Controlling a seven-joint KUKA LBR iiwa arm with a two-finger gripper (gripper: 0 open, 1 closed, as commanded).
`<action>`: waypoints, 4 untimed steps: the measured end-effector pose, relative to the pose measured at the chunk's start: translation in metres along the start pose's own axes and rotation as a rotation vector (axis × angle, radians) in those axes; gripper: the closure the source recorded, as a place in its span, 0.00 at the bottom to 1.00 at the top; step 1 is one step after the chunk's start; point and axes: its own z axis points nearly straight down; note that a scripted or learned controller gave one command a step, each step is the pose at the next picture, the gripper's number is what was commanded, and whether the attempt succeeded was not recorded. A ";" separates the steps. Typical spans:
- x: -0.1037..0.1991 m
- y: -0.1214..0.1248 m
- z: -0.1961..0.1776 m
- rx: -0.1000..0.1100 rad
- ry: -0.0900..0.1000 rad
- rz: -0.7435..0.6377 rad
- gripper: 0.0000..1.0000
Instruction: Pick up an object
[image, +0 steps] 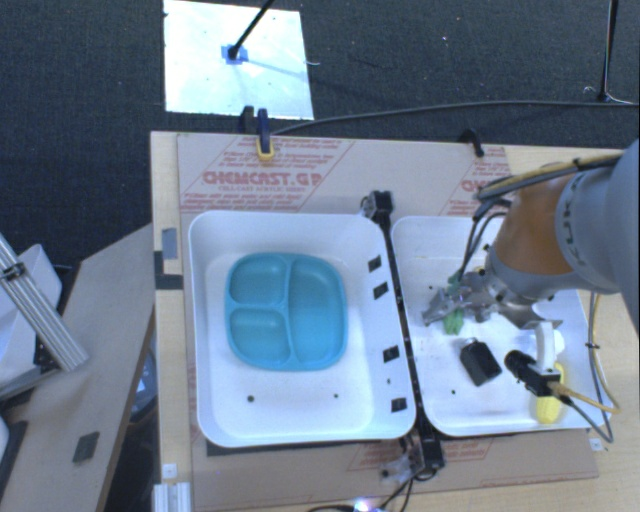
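Dark carpet (80, 100) surrounds the bench (420, 165); gripper (450, 305) over right bin (430, 240), grip unreadable.

Tool (447, 305) low in the right bin (430, 250) beside a green object (453, 323); blue plate (287, 310) in left bin (300, 400)

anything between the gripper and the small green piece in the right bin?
Nothing visible. The gripper sits right at the green piece in the right bin, with no gap showing between them. The black block lies apart, toward the bin's near edge, off that line.
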 end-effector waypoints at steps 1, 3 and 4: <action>0.000 0.001 -0.011 -0.003 0.000 0.001 1.00; -0.012 0.009 -0.120 -0.008 -0.002 -0.004 1.00; -0.012 0.011 -0.174 -0.007 -0.002 -0.004 1.00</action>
